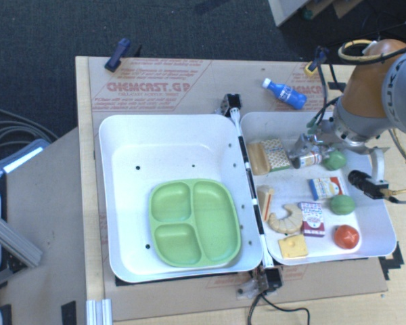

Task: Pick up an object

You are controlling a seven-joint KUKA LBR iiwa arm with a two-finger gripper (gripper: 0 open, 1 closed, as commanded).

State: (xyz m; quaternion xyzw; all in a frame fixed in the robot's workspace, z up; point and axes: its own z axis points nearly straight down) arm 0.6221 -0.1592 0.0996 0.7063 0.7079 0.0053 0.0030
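The gripper [310, 153] is low in the right bin [386, 232], just left of the green ball [335, 159]. Whether anything is held cannot be told. One toy should be squeezed in the middle, then lifted slowly.

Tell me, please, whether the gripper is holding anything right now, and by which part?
It cannot be told: the gripper sits low in the right bin among the items, but nothing visibly lies between its fingers.

Bench [155, 87]: 2 bins [122, 141], blue bottle [284, 93]
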